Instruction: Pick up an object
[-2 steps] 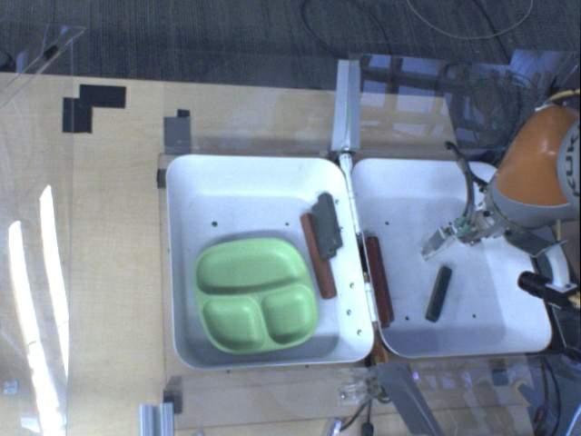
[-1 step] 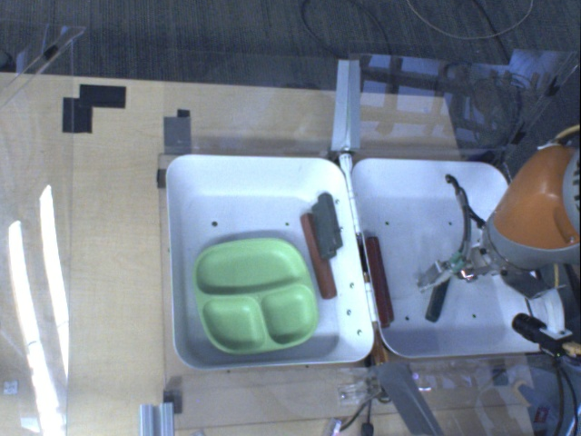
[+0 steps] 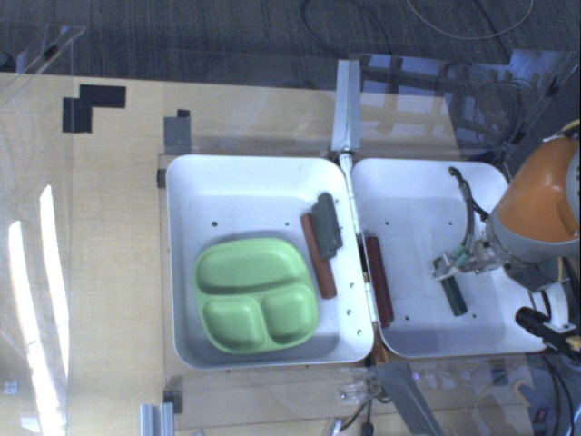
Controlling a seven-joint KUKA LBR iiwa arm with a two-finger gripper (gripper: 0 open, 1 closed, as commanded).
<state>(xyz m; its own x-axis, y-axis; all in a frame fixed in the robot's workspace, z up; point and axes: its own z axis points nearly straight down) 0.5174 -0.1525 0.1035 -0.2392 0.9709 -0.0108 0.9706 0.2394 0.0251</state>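
Now, tool (image 3: pixel 454 263) hangs over mid right bin (image 3: pixel 408 230); grip width: can't tell. Nearest pick is the reddish-brown stick (image 3: pixel 378 282), left of tool, tight vs. bin's left wall, long axis far-to-near along it.

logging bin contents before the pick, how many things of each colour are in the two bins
green: 1, divided plate
brown: 2, left stick and right stick
dark grey: 1, flat piece
total: 4
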